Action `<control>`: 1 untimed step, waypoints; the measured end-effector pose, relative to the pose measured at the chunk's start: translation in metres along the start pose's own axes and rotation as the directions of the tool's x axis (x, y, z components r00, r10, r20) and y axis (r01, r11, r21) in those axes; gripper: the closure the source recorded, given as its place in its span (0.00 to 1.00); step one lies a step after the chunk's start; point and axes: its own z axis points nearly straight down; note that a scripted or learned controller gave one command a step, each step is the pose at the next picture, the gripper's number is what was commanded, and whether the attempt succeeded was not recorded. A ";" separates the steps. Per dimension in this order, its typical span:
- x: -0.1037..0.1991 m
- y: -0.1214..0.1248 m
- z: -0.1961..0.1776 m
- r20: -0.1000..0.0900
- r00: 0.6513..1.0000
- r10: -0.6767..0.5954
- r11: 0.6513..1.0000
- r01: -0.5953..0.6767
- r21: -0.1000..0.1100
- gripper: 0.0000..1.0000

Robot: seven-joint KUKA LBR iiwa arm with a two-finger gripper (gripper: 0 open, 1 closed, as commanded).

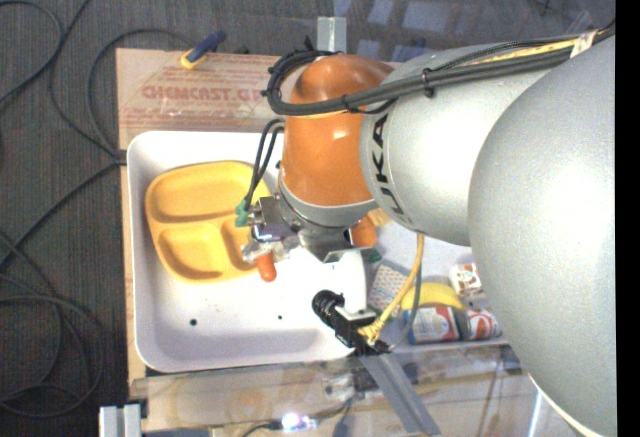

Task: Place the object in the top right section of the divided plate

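Over the left bin point(200, 325), claw point(262, 247) grip state unclear, orange object point(266, 271) just below, yellow plate point(195, 215) immediately left.

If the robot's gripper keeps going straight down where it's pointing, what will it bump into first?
Probably the right edge of the yellow plate in the white bin. The gripper hangs just above there, by something small and orange, but depth is hard to judge.
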 end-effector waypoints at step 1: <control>0.029 0.064 -0.110 0.003 1.000 0.027 1.000 -0.027 -0.005 1.00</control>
